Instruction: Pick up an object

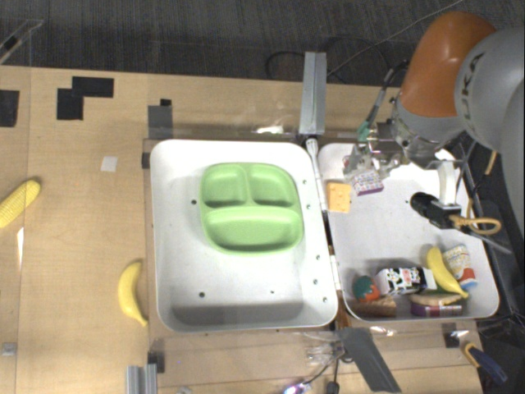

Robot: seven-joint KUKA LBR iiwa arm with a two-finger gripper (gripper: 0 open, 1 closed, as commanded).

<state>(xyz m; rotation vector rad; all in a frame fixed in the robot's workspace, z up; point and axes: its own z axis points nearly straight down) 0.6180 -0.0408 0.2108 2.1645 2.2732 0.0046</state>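
Bench: light wood top, black patches at far left. Two white bins side by side on it: left bin, right bin. Loose on bench left of bins: yellow banana near left bin, corn cob at left edge.

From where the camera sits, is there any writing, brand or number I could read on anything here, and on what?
"KU": dark letters on the grey arm, cut off at the picture's edge.
Purple-and-white card near the gripper: print too small to read.
Black-and-white carton: pattern blurred, no legible words.
Small bottle behind the banana: label too blurred to read.
Nothing else carries text.
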